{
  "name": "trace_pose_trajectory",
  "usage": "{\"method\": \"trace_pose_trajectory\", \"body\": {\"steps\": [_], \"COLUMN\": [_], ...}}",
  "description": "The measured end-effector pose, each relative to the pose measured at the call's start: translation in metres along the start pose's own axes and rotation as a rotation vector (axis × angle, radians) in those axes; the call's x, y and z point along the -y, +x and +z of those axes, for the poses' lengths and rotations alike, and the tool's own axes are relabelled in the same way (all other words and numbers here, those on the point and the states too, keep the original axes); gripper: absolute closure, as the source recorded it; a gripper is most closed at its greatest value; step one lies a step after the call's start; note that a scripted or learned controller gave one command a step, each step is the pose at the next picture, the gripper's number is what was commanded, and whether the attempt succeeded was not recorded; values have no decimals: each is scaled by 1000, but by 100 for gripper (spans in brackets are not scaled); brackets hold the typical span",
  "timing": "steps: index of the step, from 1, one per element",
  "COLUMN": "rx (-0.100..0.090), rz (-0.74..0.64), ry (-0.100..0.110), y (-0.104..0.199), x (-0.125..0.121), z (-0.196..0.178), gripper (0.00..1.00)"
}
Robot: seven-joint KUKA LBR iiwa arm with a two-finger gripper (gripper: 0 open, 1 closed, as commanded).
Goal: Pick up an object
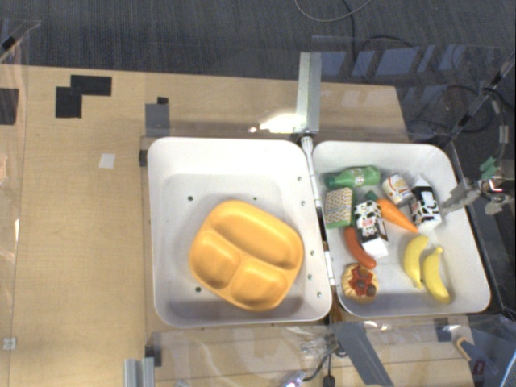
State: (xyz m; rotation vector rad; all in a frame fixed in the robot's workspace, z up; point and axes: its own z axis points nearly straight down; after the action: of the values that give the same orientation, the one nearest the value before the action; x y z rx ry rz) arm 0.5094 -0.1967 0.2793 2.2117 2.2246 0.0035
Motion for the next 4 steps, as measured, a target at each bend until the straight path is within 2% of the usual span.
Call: {"method": "trace_pose_trajectory", "body": {"steps": [1,2,3,4], "rx": [1,3,4,11], "rz": [-214,-424,-643,-646], "ry": [-2,-4,-5,-15], "y": [-9,-9,-9,-9], "x": [-20,-8,-36,-38], "z": [-28,-89,-137,-150], "gripper": [0,0,0,100]}}
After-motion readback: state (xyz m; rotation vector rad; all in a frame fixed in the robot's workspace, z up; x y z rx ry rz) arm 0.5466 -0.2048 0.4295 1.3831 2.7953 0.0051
